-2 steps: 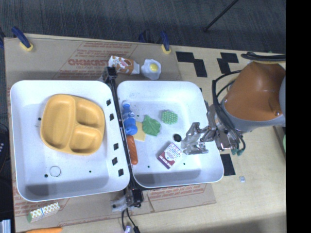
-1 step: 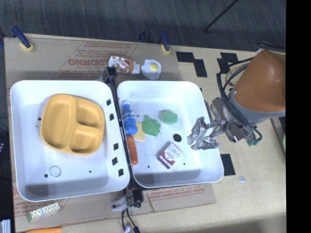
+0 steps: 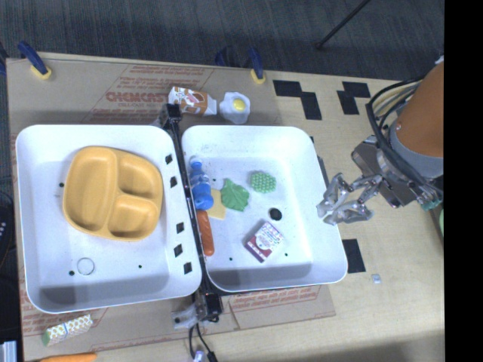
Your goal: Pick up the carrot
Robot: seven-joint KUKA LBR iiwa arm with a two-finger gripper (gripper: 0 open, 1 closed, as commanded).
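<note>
From above, the carrot point(image 3: 206, 233) lies flat on the floor of the right bin point(image 3: 302, 138), pressed lengthwise against that bin's left wall, its length running along the wall. Just above it along the same wall sits a blue bottle point(image 3: 200, 186), with a yellow slice point(image 3: 217, 207) and a green leafy piece point(image 3: 235, 195) beside it; a green dotted round point(image 3: 262, 181) lies toward the middle of the right bin, a small black disc point(image 3: 275, 215) below that, and a pink-and-white packet point(image 3: 263, 240) near the front of the right bin. These look loosely scattered, as if tipped in rather than arranged, so the carrot against the wall probably leaves little room for a finger on that side. The left bin point(image 3: 30, 225) holds a yellow divided plate point(image 3: 113, 193). The hand point(image 3: 343, 206) hangs over the tabletop point(image 3: 400, 292) just outside the right bin's right wall, well apart from the carrot. Its fingers seem slightly parted and released, with nothing between them and touching nothing.
</note>
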